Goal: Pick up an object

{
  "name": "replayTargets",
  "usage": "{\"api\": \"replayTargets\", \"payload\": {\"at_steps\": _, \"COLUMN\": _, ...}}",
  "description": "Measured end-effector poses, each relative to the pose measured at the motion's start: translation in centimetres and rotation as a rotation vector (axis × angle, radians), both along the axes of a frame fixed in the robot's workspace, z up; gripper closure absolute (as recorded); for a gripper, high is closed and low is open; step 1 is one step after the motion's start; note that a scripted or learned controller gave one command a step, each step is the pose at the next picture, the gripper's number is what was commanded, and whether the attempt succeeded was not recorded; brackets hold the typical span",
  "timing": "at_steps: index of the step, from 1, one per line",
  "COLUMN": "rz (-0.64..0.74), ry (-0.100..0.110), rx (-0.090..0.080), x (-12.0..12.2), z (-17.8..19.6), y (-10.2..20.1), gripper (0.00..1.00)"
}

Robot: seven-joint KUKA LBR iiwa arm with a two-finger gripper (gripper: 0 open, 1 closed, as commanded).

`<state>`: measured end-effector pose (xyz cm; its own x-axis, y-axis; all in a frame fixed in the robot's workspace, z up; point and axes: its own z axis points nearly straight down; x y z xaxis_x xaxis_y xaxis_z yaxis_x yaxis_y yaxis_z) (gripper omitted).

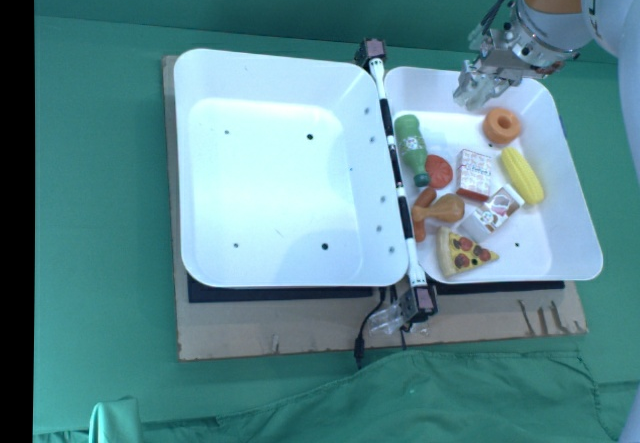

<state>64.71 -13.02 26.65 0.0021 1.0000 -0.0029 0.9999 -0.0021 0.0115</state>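
Note:
The right bin (570, 241) holds several toy foods: a green bottle (410, 147), an orange doughnut (501, 125), a yellow corn cob (522, 175), a red-and-white carton (474, 173), a small box (490, 212), a chicken drumstick (438, 210), a red tomato slice (439, 171) and a pizza slice (463, 253). My gripper (478, 89) hangs over the bin's far part, just left of the doughnut and apart from it. Nothing shows between its fingers.
The left bin (275, 166) lies beside the right one, with a black-and-white divider rail (393, 161) between them. Both rest on a brown board (300, 331) on green cloth. Bare bin floor lies at the right bin's near right corner.

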Motion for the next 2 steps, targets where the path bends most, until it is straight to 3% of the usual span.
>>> {"api": "replayTargets", "payload": {"at_steps": 2, "rz": 0.001, "ry": 0.002, "rx": 0.0, "x": -0.7, "z": 9.8, "y": -1.1, "gripper": 1.0}}
